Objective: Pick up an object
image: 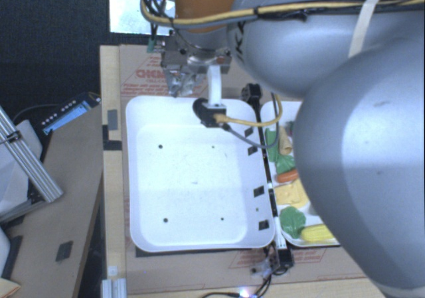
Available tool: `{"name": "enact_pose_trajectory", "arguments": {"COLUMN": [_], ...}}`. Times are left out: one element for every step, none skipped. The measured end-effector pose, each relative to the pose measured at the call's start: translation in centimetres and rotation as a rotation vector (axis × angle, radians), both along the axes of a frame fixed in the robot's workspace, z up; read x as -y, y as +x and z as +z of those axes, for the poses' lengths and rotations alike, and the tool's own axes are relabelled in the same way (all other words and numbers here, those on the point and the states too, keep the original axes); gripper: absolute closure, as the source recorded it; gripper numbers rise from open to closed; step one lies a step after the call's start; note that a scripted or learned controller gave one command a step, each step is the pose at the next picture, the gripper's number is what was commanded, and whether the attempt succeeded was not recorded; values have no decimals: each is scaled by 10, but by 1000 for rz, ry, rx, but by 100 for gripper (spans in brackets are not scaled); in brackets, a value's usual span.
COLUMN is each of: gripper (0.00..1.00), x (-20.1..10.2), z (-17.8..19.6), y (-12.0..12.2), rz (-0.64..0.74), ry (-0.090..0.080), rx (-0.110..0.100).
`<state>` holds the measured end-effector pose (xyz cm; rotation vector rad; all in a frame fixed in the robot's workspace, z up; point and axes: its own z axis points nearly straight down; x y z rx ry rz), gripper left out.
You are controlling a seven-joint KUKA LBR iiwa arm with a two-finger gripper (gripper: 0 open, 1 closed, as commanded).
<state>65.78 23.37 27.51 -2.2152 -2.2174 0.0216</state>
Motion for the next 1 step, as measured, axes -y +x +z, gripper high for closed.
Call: {"name": "enact_pose_trajectory", "arguments": {"gripper": [100], "x": [10], "z": [209], "y": [11], "rz": [3], "ry": [11], "rx": [35]}}
